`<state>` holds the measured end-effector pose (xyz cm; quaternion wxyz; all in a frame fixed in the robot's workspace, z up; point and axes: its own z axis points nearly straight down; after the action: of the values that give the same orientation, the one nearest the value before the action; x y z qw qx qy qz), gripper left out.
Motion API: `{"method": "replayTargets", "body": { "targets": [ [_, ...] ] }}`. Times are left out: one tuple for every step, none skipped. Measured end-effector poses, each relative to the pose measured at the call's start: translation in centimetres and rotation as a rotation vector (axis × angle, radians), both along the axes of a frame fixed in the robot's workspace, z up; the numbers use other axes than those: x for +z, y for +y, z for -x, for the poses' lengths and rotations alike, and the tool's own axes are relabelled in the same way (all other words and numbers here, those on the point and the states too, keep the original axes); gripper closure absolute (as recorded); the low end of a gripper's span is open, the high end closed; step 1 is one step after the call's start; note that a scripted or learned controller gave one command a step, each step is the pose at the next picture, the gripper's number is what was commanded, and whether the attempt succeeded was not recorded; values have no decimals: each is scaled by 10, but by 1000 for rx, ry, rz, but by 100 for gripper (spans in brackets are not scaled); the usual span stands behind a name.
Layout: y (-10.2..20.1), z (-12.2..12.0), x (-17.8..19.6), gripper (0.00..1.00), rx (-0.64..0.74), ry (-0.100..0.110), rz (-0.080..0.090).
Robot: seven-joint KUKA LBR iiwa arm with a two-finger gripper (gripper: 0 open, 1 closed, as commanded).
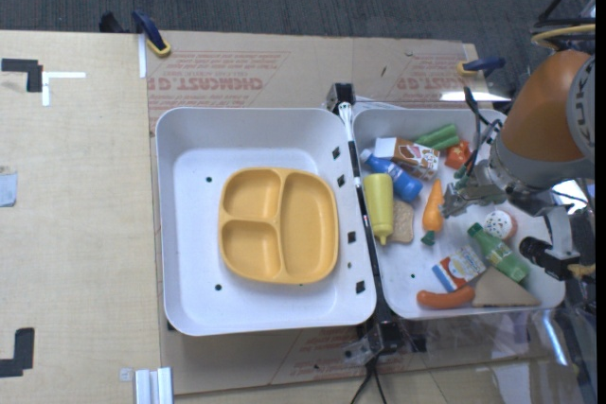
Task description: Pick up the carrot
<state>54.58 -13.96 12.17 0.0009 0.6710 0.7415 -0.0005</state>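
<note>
With the two-finger gripper (462, 200) just beside the slim orange plastic carrot (433, 207), finger state impossible to tell, crowding yellow bottle (380, 204) and toys risk a missed grasp.

The counter (66, 203) had a pale wooden surface. A sheet of brown cardboard (246, 76) with red printing lay flat on it, held at its far edge by two clamps, one at the left corner (151, 33) and one at the right (480, 66). Two shallow white bins sat side by side on the cardboard, touching: the left bin (180, 232) and the right bin (402, 284). Black brackets (21, 76) were fixed to the counter's left part.
</note>
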Motion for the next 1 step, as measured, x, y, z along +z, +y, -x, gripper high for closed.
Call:
{"method": "replayTargets", "body": {
  "targets": [
    [34,39,-30,100,266,0,-2]
  ]
}}
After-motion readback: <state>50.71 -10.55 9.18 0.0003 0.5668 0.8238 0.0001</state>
